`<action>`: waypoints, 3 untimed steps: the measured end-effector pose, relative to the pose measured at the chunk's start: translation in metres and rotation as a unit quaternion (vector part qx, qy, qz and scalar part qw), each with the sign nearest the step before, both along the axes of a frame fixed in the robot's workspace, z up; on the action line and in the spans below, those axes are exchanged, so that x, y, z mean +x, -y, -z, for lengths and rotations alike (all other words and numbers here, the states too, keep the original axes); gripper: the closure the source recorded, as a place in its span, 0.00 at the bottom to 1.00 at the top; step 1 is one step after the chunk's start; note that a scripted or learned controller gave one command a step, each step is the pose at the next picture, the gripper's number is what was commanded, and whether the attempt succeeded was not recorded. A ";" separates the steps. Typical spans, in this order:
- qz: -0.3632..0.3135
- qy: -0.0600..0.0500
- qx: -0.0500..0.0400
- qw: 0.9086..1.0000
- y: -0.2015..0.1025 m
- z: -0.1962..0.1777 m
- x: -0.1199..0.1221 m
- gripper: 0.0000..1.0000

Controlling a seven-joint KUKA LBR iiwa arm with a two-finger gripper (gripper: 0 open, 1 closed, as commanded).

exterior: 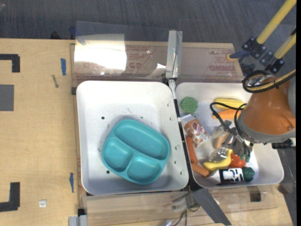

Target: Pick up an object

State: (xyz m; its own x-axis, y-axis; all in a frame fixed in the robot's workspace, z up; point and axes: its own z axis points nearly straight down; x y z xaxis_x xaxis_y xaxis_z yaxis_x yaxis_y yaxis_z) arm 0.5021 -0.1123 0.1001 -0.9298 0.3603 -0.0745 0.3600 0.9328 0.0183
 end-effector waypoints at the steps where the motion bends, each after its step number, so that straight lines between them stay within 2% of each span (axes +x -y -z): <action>1: 0.015 -0.001 0.000 1.000 -0.001 0.001 -0.001 0.00; 2: 0.047 -0.004 0.002 0.999 0.000 0.002 -0.001 0.00; 3: 0.059 -0.019 0.005 0.998 0.001 0.007 0.011 0.00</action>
State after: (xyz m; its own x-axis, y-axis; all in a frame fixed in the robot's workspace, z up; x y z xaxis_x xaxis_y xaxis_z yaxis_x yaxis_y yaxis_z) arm 0.5132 -0.1132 0.0936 -0.8834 0.4673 -0.0355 0.4672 0.8841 0.0109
